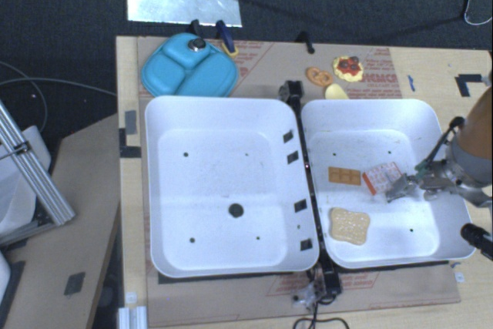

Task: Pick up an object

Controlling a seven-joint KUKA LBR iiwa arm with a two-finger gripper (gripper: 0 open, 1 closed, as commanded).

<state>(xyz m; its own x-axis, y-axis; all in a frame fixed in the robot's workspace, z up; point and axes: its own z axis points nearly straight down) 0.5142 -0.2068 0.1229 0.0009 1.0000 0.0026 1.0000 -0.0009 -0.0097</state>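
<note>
Three objects lie in the right bin [420,113]. A brown waffle-like cracker [344,176] rests near the bin's middle left. Just right of it is a red and white packet [379,177]. A pale slice of toast [350,226] sits near the front left. My gripper [400,188] reaches in from the right, low over the bin floor, with its tip against the packet's right edge. Nothing is visibly held. The grey arm [470,154] rises behind it at the right edge.
The left bin [223,113] holds one small dark round object [236,210]. Behind the bins lie a blue divided plate [189,67], a pretzel-like piece [318,76], a small pizza toy [348,68] and a yellow piece [336,92].
</note>
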